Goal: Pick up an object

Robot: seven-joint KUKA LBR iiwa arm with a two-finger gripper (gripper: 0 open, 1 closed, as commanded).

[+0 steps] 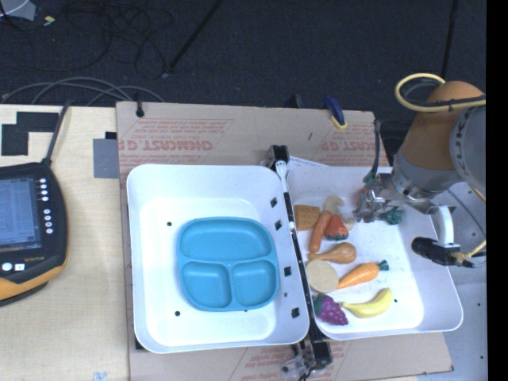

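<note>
The gripper (370,206) hung low over the upper part of the right bin (432,312), just right of the heap of toy food; whether it was open or closed could not be told. Below and left of it lay a carrot (359,275), a banana (370,303), purple grapes (332,311) and a pear-shaped gourd (336,253). A blue divided tray (226,262) sat in the left bin (151,205).

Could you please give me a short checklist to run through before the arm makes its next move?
1. Gripper over the right bin: ok.
2. Anything held in the gripper: cannot tell.
3. Food within reach, such as the strawberry and carrot: ok.
4. Banana and grapes lie apart from the gripper: ok.
5. Blue tray sits in the left bin, out of the way: ok.
</note>
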